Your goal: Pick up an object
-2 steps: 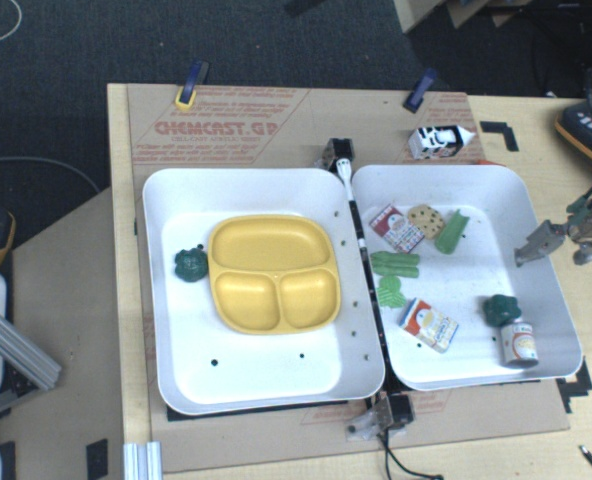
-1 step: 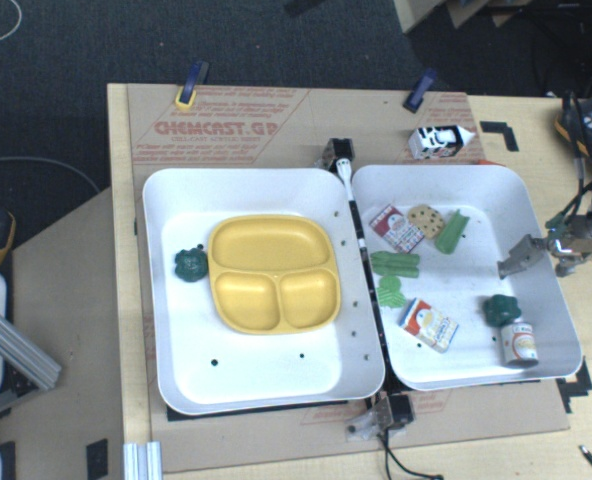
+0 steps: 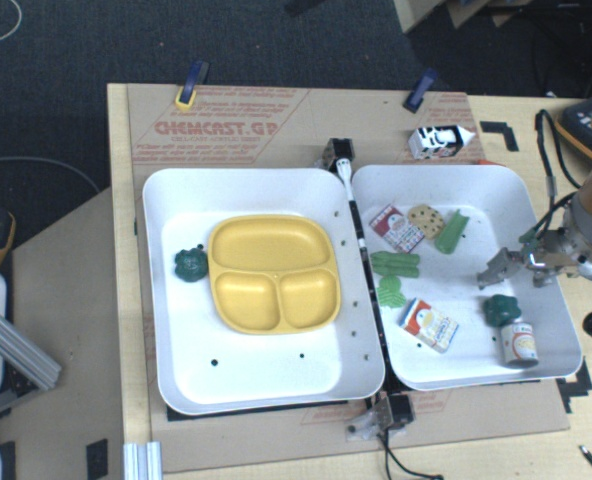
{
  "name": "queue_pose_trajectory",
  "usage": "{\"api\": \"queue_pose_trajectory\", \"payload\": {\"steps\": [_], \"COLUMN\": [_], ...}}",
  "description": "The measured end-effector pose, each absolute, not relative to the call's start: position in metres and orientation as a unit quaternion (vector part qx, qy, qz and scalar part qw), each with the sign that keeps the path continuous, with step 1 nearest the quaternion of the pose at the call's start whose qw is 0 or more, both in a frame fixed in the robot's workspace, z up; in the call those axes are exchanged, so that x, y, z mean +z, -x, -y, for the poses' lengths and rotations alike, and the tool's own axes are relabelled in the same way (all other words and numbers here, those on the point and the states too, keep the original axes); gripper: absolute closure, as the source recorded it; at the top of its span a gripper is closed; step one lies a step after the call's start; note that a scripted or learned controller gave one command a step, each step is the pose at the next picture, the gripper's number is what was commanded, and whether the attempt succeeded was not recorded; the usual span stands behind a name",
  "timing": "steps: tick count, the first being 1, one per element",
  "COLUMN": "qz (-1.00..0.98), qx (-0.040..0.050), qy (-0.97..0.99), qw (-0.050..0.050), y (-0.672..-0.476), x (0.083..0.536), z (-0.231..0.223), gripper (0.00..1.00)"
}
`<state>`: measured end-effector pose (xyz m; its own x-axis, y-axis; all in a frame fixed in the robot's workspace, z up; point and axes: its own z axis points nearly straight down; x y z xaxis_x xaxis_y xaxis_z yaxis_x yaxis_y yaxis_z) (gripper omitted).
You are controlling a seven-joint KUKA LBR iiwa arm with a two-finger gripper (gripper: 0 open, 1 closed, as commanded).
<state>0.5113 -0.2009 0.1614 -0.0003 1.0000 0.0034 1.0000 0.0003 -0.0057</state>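
Gripper point(image 3: 506, 268) hangs over right white bin point(image 3: 476, 183), how far open I cannot tell, just above small dark-green lumpy toy point(image 3: 500, 310): likely light, rigid, knobbly plastic, best pinched across its narrow middle.

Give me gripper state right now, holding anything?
Gripper: cannot be told whether open or closed. It sits low over the right bin, just above a dark green toy, with nothing visibly held.
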Motion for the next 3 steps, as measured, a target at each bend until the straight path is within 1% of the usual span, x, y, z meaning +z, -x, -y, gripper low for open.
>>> {"api": "queue_pose_trajectory", "payload": {"steps": [2, 3], "qz": [0.707, 0.707], "qx": [0.0009, -0.0003], "qy": [0.707, 0.708], "qw": [0.003, 0.000], "y": [-0.513, -0.514], "x": [0.082, 0.095], "z": [0.200, 0.201], "gripper": [0.00, 1.00]}}
